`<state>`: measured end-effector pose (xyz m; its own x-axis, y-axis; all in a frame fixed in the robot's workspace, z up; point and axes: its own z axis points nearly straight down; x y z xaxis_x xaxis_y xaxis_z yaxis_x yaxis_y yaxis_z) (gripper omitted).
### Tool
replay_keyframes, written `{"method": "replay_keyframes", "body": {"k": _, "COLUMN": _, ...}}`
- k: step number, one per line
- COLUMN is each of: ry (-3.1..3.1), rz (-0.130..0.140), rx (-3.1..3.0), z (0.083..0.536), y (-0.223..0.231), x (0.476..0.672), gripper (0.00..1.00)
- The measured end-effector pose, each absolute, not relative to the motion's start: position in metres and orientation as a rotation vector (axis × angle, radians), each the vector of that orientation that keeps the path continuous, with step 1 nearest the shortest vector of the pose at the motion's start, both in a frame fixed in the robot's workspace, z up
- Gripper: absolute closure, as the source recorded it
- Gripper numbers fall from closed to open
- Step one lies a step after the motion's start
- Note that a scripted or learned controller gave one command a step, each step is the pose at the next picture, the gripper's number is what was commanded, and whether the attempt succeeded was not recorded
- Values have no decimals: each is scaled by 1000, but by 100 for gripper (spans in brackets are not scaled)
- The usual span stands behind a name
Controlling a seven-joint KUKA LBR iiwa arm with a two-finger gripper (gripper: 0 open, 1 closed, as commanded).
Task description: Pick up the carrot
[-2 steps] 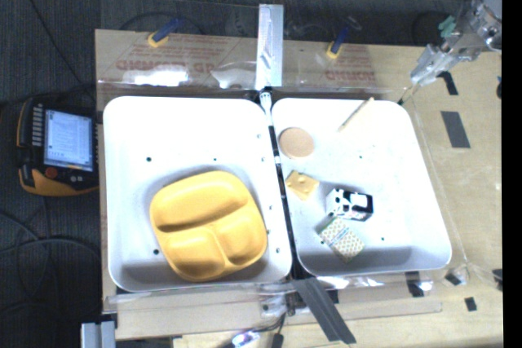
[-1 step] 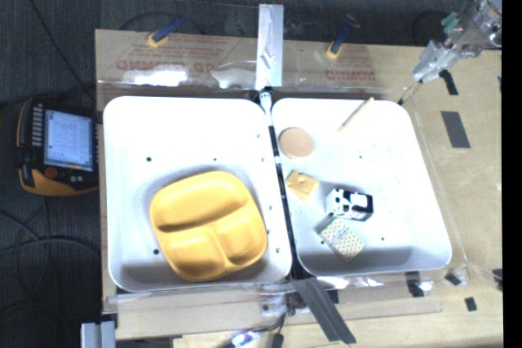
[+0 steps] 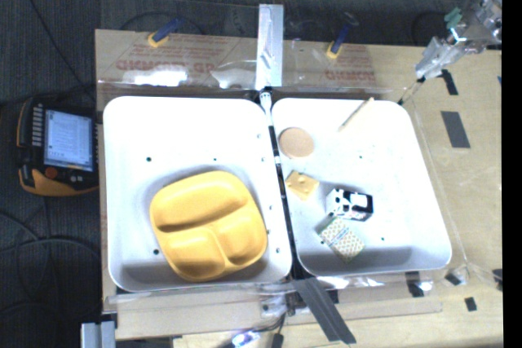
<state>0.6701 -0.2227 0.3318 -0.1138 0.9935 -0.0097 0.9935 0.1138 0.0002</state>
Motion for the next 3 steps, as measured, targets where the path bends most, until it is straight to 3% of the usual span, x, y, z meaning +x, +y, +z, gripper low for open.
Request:
{"method": "replay_keyframes", "body": {"k": 1, "ry": 2338, "rz": -11, "rx": 2085, "z": 341, "y": -223, "x": 671, "gripper": 100}}
{"method": "replay_keyframes", "body": {"k": 2, "ry": 2338, "rz": -11, "rx": 2085, "z": 341, "y": -223, "x": 671, "gripper": 0}}
{"method": "replay_keyframes", "body": {"k": 3, "ry": 2337, "rz": -11, "rx": 2084, "z": 350, "y": -222, "x": 671, "gripper": 100}}
